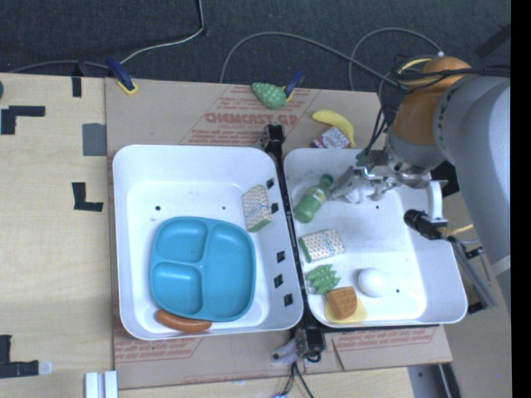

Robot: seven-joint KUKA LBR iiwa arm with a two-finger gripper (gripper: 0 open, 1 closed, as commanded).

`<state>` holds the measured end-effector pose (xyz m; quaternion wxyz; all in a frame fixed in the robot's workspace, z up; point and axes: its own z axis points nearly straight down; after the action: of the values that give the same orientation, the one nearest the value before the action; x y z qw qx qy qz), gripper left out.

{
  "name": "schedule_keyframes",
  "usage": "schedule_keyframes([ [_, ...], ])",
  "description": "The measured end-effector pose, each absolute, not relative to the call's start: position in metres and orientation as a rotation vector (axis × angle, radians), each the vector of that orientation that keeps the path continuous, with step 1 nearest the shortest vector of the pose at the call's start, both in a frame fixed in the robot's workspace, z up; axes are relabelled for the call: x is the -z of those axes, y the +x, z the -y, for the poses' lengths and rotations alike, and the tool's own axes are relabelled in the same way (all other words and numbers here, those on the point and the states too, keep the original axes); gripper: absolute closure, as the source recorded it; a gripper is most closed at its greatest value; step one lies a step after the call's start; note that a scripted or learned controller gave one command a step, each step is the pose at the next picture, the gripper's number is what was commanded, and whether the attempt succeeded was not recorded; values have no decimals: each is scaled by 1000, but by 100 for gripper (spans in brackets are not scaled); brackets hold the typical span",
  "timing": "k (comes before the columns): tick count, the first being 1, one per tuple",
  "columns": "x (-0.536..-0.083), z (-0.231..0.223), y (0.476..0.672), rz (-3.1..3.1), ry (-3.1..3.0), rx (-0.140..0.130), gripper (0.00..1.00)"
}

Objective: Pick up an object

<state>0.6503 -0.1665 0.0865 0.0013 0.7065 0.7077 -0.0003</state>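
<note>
- Your gripper (pixel 353 186) sat low in the right bin (pixel 431 301), near its back wall; you could not tell from this angle how it was set.
- Your arm (pixel 465 131) came in from the right, its orange band (pixel 419 110) above the wrist, wrist bent down toward the bin.
- A green bottle (pixel 311 201) lay tilted just left of the gripper, very near it, not visibly held.
- Nearer the front, you had a patterned packet (pixel 322 244), a green leafy piece (pixel 322 279), a tan block (pixel 342 303) and a white egg (pixel 372 283).
- The left bin (pixel 137 172) held a blue tray (pixel 203 268), a sausage (pixel 182 322) at its front edge, and a second packet (pixel 257 207) by the divider.
- Behind the bins, a banana (pixel 334 123) lay on the cardboard (pixel 166 114).
</note>
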Motion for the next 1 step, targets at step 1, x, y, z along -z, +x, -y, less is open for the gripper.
schedule_keyframes([
  [1, -97, 166, 651, -2221, 2215, -2, 100],
])
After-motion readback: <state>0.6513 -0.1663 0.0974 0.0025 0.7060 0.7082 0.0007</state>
